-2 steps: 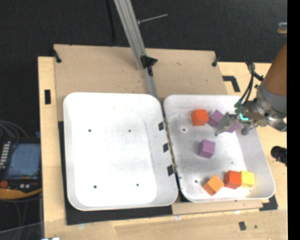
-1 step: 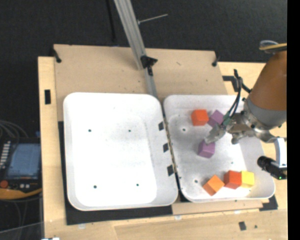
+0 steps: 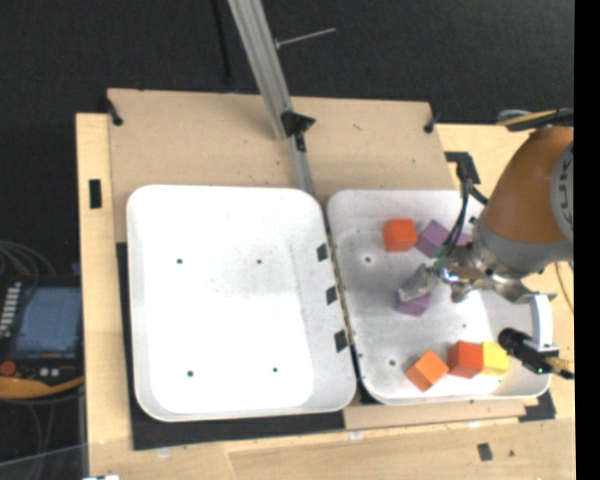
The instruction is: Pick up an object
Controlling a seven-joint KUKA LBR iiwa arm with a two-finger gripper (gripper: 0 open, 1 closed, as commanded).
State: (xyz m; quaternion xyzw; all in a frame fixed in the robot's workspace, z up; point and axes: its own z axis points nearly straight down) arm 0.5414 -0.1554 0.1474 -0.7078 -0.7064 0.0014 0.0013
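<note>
Blocks lie scattered in the right bin: an orange cube and a purple cube near the far wall, an orange block, a red block and a yellow block bunched at the near edge. My end effector sits low over a second purple block mid-bin, likely my target since it stands apart. I cannot tell its grip state. The left bin sits beside it on the tabletop.

Grey arm, orange band, black cable.
</note>
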